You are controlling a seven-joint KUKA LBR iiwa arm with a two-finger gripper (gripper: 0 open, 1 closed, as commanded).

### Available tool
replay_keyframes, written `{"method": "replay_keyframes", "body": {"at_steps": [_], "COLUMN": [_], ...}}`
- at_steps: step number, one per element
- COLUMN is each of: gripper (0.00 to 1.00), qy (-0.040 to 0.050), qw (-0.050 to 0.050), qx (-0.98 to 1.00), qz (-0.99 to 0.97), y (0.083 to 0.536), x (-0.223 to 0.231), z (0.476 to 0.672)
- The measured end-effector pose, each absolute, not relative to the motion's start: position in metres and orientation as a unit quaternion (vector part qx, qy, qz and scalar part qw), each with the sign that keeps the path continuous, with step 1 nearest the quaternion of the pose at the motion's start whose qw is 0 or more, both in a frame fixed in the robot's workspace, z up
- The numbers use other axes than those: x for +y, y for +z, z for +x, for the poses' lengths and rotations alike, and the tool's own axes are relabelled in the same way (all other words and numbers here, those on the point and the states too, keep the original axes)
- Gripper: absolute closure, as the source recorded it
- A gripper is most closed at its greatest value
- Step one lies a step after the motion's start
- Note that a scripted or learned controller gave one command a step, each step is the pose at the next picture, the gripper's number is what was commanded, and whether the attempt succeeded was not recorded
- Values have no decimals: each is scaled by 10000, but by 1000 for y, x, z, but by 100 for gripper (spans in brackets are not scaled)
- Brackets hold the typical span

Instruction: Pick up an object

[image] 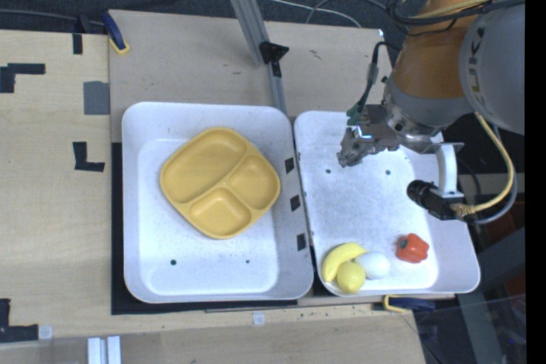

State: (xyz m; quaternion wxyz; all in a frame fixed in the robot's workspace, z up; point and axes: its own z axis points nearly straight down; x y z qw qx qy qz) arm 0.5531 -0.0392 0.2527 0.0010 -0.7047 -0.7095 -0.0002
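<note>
Camera view, from above the bench: the grey KUKA arm (461, 55), orange-banded above the wrist, reaches in from the right, its gripper (351, 151) hanging over the far part of the right bin (341, 200). Whether the claw is open or closed cannot be told from this angle, and nothing shows in its grasp. 4 objects cluster at that bin's near edge, well apart from the gripper: a banana (339, 258), a lemon (351, 275), a white ball (375, 265) and a red pepper (412, 248). The left bin (145, 260) holds a yellow divided plate (220, 182) with 3 compartments.
</note>
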Motion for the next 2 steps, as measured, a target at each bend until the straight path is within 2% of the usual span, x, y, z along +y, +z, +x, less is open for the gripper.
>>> {"method": "replay_keyframes", "body": {"at_steps": [1,2], "gripper": [100,100], "qy": [9,-2], "qw": [18,11], "qx": [-7095,-7097], "qz": [-7047,-7045], "y": [235,241], "x": [17,69], "z": [559,564]}}
